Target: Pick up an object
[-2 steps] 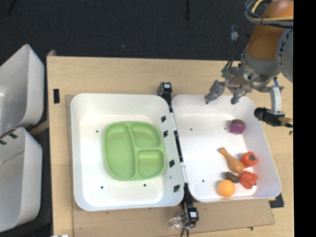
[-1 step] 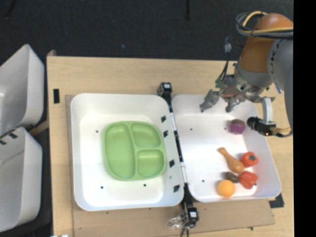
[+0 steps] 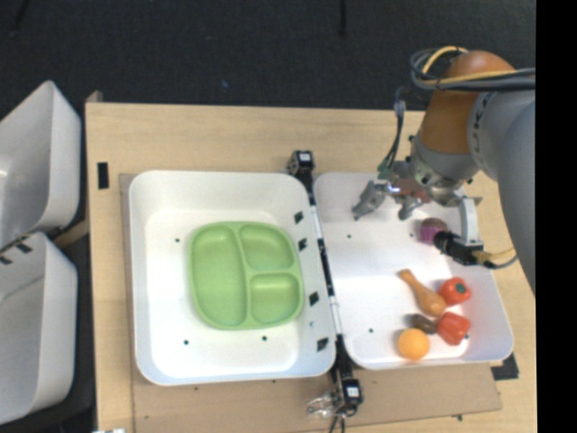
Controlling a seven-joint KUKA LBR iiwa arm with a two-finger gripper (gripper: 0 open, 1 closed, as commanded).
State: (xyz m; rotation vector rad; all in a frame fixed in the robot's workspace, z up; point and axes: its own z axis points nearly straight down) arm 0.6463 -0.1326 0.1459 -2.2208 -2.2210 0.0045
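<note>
The tool (image 3: 386,199) hangs spread and empty over the right bin's (image 3: 365,242) upper part, while the orange ball (image 3: 413,344) lies near the bin's lower right corner.

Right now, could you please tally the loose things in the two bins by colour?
Green: 1, divided plate
Red: 2, tomato and pepper
Orange: 1, ball
Tan: 1, gourd
Purple: 1, eggplant-like piece
Brown: 1, small piece
Total: 7
</note>
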